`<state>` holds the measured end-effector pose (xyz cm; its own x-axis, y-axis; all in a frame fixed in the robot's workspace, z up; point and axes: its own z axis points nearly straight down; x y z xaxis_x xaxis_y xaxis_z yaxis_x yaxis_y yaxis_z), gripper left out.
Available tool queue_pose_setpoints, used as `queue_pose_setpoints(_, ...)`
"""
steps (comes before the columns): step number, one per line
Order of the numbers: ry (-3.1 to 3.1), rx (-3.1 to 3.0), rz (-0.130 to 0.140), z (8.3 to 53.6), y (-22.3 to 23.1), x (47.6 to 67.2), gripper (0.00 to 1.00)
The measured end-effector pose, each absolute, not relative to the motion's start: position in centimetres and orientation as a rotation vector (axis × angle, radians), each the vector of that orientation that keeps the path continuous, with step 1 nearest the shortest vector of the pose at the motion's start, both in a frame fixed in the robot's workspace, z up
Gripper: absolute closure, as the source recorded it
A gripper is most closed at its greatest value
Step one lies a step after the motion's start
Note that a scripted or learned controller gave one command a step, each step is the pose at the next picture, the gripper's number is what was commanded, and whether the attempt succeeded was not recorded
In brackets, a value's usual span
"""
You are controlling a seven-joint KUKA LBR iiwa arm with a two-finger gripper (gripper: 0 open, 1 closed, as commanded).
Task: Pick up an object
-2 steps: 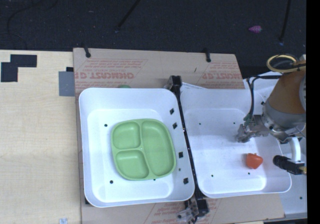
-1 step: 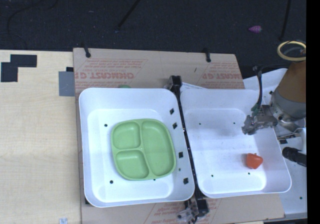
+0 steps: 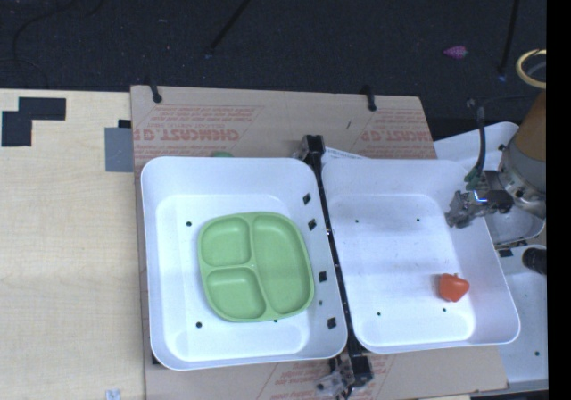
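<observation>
A small red object (image 3: 452,287), about the size of a tomato or pepper, lies near the right wall of the right bin (image 3: 401,336). A light green plate (image 3: 256,265) with three compartments rests in the middle of the left bin (image 3: 169,211). My gripper (image 3: 466,204) hangs over the right rim of the right bin, above and a little right of the red object, apart from it. Nothing shows between its tips.
A black divider (image 3: 323,237) with clips runs between the two bins. Both bins sit on a cardboard sheet (image 3: 268,126). The arm's grey and orange body (image 3: 535,153) stands at the right edge, with cables beside it.
</observation>
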<state>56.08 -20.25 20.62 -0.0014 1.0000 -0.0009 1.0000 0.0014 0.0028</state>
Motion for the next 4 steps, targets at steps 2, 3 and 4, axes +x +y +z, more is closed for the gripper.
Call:
queue_pose_setpoints(2, 2.230, 2.222, -0.002, 19.8, -10.2, 53.5, 1.00)
queue_pose_setpoints(3, 2.228, 2.222, -0.002, 19.8, -5.4, 53.8, 1.00)
queue_pose_setpoints(4, 2.229, 2.219, -0.001, 20.3, 0.2, 53.9, 1.00)
